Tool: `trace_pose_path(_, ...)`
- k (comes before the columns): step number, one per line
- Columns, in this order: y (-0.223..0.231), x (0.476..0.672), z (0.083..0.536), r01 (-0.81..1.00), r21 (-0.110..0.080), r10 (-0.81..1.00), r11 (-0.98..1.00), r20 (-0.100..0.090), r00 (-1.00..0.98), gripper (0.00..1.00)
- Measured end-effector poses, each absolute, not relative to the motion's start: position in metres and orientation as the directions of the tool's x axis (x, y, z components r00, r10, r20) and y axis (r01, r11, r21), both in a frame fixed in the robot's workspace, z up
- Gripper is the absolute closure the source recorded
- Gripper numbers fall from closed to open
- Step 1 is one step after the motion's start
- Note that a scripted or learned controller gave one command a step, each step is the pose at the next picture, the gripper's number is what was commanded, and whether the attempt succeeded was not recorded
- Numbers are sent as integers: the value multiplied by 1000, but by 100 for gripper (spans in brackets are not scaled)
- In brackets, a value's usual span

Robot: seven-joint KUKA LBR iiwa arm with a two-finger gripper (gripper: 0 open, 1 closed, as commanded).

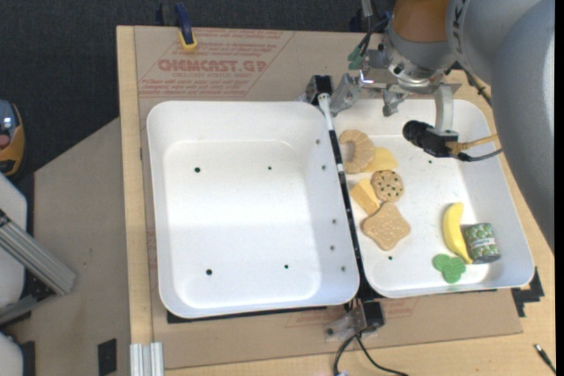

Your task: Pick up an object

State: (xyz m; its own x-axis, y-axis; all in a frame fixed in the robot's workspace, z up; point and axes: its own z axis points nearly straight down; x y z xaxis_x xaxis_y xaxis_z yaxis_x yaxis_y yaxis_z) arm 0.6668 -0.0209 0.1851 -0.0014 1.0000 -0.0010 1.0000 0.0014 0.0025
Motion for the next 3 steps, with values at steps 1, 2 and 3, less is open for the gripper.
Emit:
trace_pose_path(1,-21,667,185,1000,3,1000,1,-1,-1,0)
trace_pose_path(2,-21,667,185,1000,3,1000,1,-1,-1,0)
trace_pose_path(3,-21,667,185,1000,3,1000,1,-1,-1,0)
